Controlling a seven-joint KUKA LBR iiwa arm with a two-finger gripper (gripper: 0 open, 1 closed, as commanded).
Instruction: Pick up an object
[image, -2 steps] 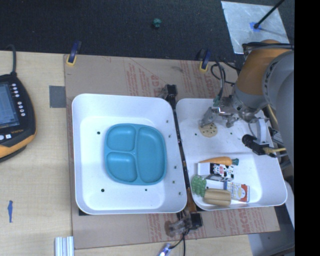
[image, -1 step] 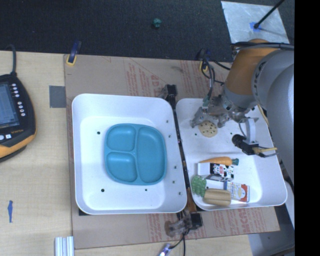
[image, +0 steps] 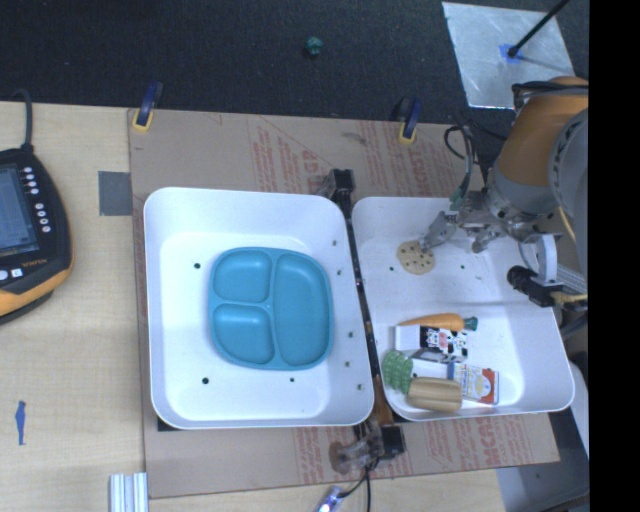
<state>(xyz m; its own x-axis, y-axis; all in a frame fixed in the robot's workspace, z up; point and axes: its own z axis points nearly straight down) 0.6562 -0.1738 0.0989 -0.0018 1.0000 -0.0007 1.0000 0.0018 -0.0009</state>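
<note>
My gripper (image: 458, 238) hangs over the back part of the right bin (image: 540, 395), its fingers spread open with nothing between them. A round tan cookie (image: 415, 256) lies just left of the left fingertip (image: 432, 238). Toward the bin's front sit an orange carrot (image: 440, 322), a black-and-white milk carton (image: 438, 343), a green leafy toy (image: 398, 371), a tan wooden cylinder (image: 435, 394) and a white box with red print (image: 478, 382). The arm, grey with an orange band (image: 540, 130), comes in from the right.
The left bin (image: 170, 390) holds a blue divided plate (image: 270, 306). A teach pendant (image: 25, 225) lies at the bench's far left. Clamps (image: 342, 185) (image: 375, 445) sit between the bins at back and front.
</note>
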